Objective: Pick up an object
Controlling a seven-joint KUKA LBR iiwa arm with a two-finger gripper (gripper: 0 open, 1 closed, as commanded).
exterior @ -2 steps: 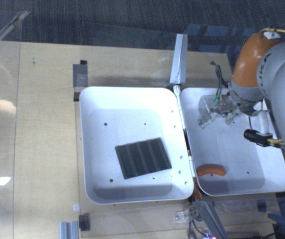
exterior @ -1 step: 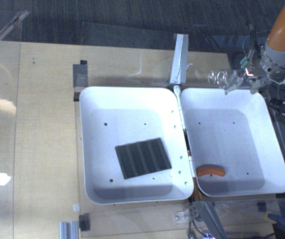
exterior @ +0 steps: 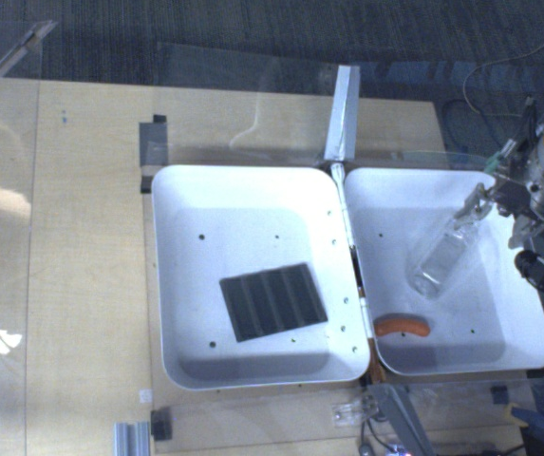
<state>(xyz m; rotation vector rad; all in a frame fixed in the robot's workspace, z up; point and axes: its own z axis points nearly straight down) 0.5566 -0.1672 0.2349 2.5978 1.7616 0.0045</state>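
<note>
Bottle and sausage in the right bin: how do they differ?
The bottle is clear and larger; the sausage is orange-red, opaque and small. The bottle lies on a slant mid-bin, its neck toward the gripper; the sausage lies level by the bin's near left corner. Both lie flat in the right bin, apart from each other.

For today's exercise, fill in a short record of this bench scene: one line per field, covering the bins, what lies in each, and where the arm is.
left bin: white, shallow; holds a dark ribbed rectangular pad lying flat
right bin: white, shallow; holds two things
clear plastic bottle: lying slantwise in the right bin, neck toward the arm
orange sausage-shaped object: near the right bin's front left corner, apart from the bottle
gripper: at the right bin's far right edge, close to the bottle's neck; whether it grips cannot be told
</note>
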